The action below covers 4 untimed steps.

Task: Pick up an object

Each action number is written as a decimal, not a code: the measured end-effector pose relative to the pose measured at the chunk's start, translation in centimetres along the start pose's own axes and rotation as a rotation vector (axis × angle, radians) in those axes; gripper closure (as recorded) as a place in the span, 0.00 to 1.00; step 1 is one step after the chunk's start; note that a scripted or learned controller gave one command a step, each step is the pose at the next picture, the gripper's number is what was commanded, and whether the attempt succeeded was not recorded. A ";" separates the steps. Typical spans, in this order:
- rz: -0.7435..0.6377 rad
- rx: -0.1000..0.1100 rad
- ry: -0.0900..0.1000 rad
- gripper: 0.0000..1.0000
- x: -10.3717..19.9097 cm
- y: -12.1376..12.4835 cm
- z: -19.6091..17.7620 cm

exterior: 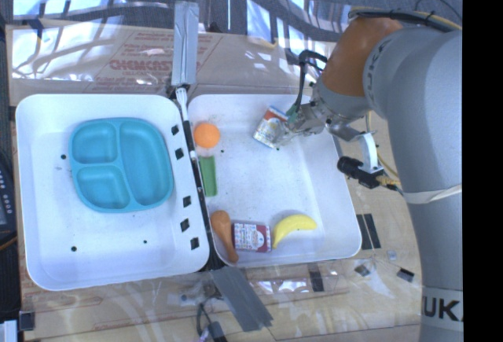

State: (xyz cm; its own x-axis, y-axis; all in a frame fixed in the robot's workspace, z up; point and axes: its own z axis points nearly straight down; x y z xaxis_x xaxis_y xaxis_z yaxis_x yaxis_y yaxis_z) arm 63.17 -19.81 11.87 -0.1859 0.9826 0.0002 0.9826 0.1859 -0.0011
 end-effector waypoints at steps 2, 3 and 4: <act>0.223 -0.019 -0.008 1.00 6.4 2.6 1.6; 0.220 -0.021 -0.004 0.00 6.8 2.7 1.7; 0.155 -0.022 -0.006 0.00 7.0 0.3 1.6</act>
